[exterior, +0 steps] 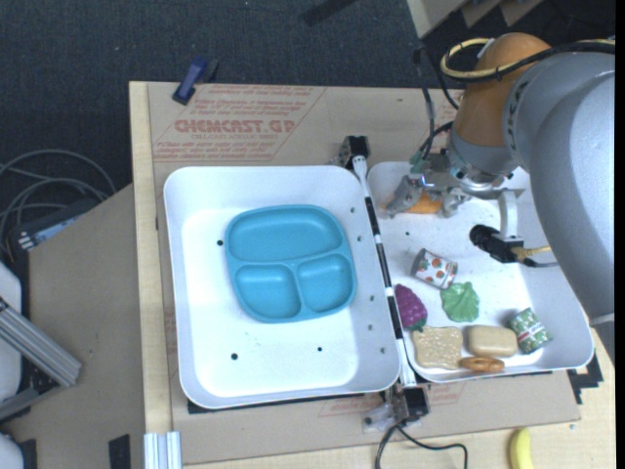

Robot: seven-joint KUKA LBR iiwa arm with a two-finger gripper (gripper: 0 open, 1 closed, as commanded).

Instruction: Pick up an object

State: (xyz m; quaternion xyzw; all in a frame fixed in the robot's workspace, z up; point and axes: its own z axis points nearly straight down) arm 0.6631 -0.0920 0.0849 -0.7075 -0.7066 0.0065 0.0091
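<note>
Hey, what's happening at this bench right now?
A grey robot arm reaches in from the right, with its gripper low over the far corner of the right bin, right at an orange item. Toy foods lie along that bin's near side. A blue divided tray sits in the left bin.

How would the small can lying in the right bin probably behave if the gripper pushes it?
The small can lies on its side, so it would probably roll rather than slide. It looks like toy food, so likely light and easy to knock away. Its rounded wall may slip between fingers unless gripped across its width.
</note>
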